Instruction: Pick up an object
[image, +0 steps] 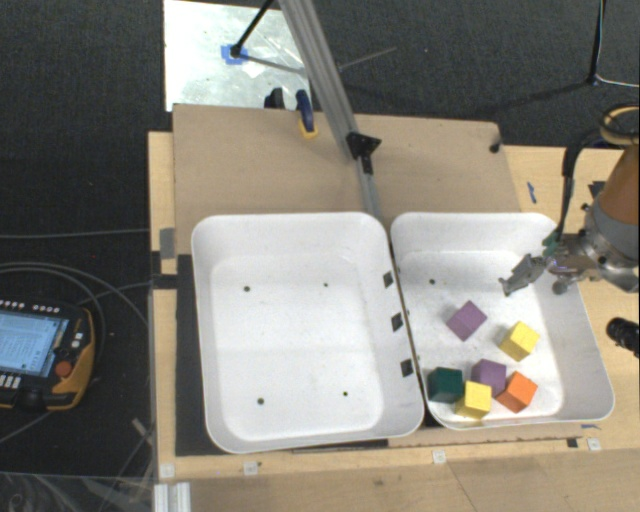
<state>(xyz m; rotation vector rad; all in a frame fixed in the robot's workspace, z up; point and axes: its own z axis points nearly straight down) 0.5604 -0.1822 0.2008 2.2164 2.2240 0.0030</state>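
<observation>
Above right bin (590, 330), end effector (535, 272).

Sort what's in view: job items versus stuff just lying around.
Job: gripper; right bin with two purple cubes, two yellow cubes, orange cube, green cube.

Lying about: left bin, teach pendant, blue clamp.

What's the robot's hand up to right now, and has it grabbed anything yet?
Hand over right bin, holding nothing. Six blocks loose below it; nearest is the light purple block. Nothing in the way.
</observation>
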